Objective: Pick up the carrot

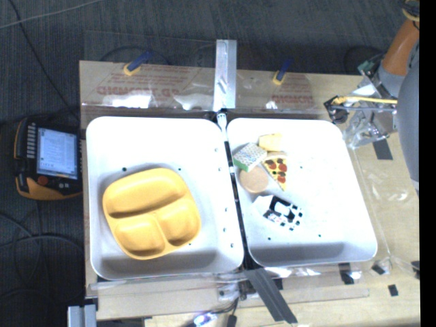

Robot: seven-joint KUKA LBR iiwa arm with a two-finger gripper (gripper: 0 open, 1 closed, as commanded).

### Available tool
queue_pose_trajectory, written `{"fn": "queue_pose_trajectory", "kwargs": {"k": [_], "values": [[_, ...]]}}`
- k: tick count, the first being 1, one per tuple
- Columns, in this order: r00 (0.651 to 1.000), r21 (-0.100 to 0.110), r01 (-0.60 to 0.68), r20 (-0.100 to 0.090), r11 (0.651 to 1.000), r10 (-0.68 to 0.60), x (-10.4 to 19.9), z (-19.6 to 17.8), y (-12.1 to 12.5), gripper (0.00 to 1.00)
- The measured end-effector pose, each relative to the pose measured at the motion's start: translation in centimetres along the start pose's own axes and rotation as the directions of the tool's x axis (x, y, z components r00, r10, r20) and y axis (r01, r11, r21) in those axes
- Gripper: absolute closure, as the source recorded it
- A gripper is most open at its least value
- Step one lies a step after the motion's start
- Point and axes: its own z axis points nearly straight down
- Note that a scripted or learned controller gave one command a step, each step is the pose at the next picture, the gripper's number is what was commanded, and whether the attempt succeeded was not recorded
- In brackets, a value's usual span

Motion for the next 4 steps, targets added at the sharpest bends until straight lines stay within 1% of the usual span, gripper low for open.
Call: {"fn": "queue_pose_trajectory", "kwargs": {"k": [1, 2, 3, 4], "values": [[1.000, 0.000, -0.003, -0.012, 1.000, 0.003, 1.7, -10.5, 0.3, 1.00], [1.000, 0.000, 0.003, -0.002, 1.000, -0.003, 1.8, -10.9, 0.3, 1.00], [1.000, 0.002, 0.012, -0.011, 1.000, -0.012, 1.3, -1.8, 0.3, 1.00], [0.999, 0.004, -0.040, -0.013, 0.999, 0.040, 3.7, -5.9, -6.8, 1.00]]}}
